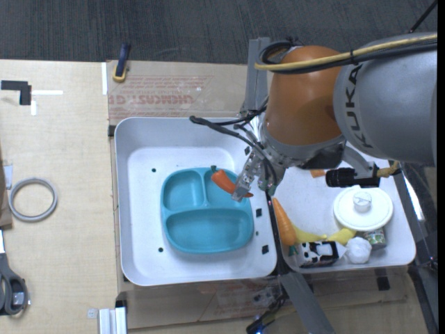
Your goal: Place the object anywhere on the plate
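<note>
The object [223, 180] is a small orange thing, long and rounded like a little carrot, with a bit of green at its upper left end. It lies tilted over the top right part of the plate [206, 211], at the plate's upper right rim. The gripper [245, 186] is right at its lower right end, and the orange thing seems to sit between the finger tips, which are nearly closed around it.

The plate is blue, with three sections: two small ones on top and one wide one below. All three sections look bare. The plate lies in the middle of the left bin [133, 207], with white floor showing all around it, most of it on the left and top.

The right bin [400, 249] is more crowded. It holds a long orange carrot [284, 221] by the wall between the bins, a white round lid [362, 209], a yellow thing [327, 236], a black and white toy [317, 252] and a white ball [359, 250].

The big grey arm [389, 96] has the letters "KUKA" on its side. Red writing on the cardboard [177, 96] behind the bins is upside down and too faint to read. A grey ring [31, 199] lies on the bench at the far left.
</note>
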Robot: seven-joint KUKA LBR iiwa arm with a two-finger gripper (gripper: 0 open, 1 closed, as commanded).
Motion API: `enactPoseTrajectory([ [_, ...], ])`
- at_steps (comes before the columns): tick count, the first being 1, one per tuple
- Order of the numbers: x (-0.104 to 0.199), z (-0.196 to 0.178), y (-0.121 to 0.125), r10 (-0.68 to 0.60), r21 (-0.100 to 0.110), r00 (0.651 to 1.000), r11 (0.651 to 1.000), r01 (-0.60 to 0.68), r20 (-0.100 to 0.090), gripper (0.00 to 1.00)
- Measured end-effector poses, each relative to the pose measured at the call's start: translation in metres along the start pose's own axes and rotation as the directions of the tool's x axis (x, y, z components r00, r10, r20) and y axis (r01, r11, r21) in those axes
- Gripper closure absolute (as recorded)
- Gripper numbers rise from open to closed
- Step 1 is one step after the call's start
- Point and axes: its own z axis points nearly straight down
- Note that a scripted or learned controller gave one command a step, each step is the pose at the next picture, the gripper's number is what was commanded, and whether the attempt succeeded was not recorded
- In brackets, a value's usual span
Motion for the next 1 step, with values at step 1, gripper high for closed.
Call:
enactPoseTrajectory([
  [1, -0.0004, -0.0002, -0.0002, 0.0, 0.0, 1.0, 1.0, 0.0, 0.0, 0.0],
])
